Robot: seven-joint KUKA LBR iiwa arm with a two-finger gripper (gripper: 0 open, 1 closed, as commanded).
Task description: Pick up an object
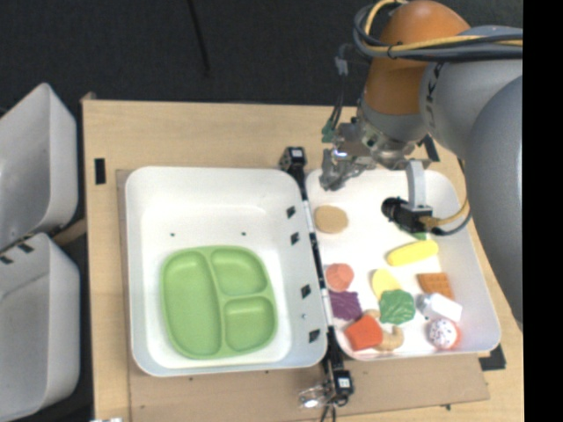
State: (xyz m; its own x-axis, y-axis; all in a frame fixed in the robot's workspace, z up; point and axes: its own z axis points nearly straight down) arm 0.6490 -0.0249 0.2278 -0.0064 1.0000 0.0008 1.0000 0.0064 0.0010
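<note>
Round tan cookie (332,220) lies just below the gripper (332,178), whose grip state I cannot tell; approach step, next it must descend.

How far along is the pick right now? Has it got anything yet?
Done: the arm has reached over the right bin, with the gripper at its far left corner. In hand: nothing visibly held; the gripper hangs just above the tan round cookie, which lies on the bin floor. Left: the grasp and lift. The other toy foods and the green divided plate in the left bin look untouched.
</note>
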